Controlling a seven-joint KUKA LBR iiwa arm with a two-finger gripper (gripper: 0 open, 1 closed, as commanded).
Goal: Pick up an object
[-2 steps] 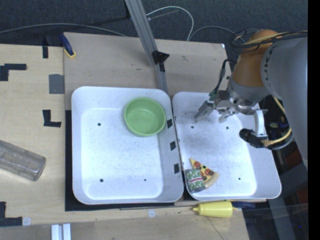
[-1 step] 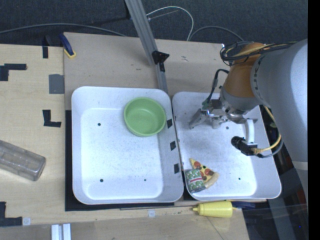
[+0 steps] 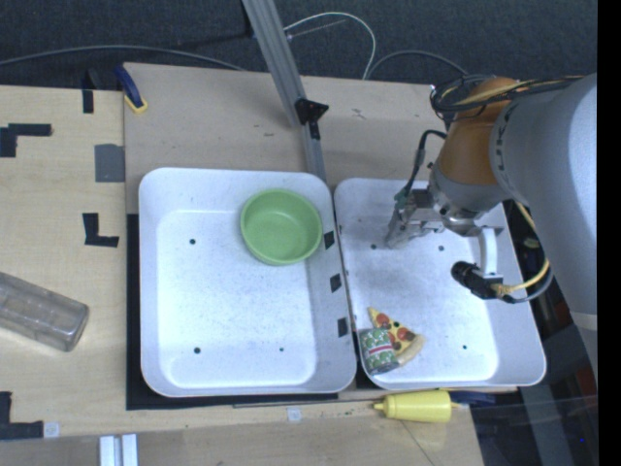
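Two shallow white plastic bins are seen side by side on the pale wooden worktop (image 3: 58, 178). In the left bin (image 3: 165, 338), a round light-green plastic bowl (image 3: 281, 226) is found upright near the upper right corner, close to the wall shared with the other bin. In the right bin (image 3: 505, 357), a small flat pizza-slice toy with red and green spots (image 3: 388, 343) is found in the lower left corner, just beside the dividing wall.

The grey arm with the orange band (image 3: 475, 149) is seen reaching in from the right, and its two-finger gripper (image 3: 400, 233) is held low over the upper left part of the right bin, well apart from the pizza-slice toy and separated from the bowl by the bin walls. Whether the gripper is spread or closed cannot be told, and nothing is seen held in it.

A yellow plastic squeeze bottle (image 3: 419, 407) is laid on its side on the worktop just below the right bin. A clear plastic cylinder (image 3: 39, 311) is laid on the worktop at the left, well apart from both bins.
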